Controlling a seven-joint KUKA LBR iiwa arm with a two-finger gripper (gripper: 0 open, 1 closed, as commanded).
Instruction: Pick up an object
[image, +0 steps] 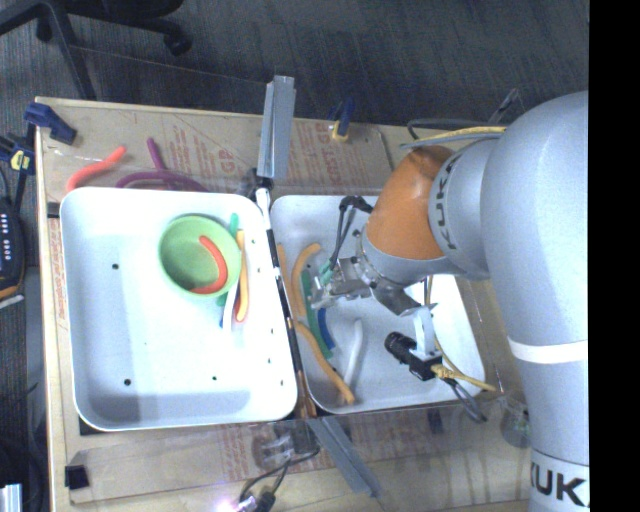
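My gripper (318, 287) is low in the left part of the right bin (390, 395), reaching in from the right under the orange wrist band. Right at its tip lie a teal-green piece (323, 327) and a small blue piece (327, 318). A long orange strip (322, 356) curves along the bin's left wall, from beside the gripper down to the front. A pale grey tube (354, 350) lies just in front of the gripper. The arm hides the back and right of this bin.
The left bin (110, 360) holds a green bowl (186, 252) with a red curved piece (214, 262) in it, and yellow and orange sticks (240, 285) beside it. Red and purple cords (130, 172) lie on the bench behind that bin.
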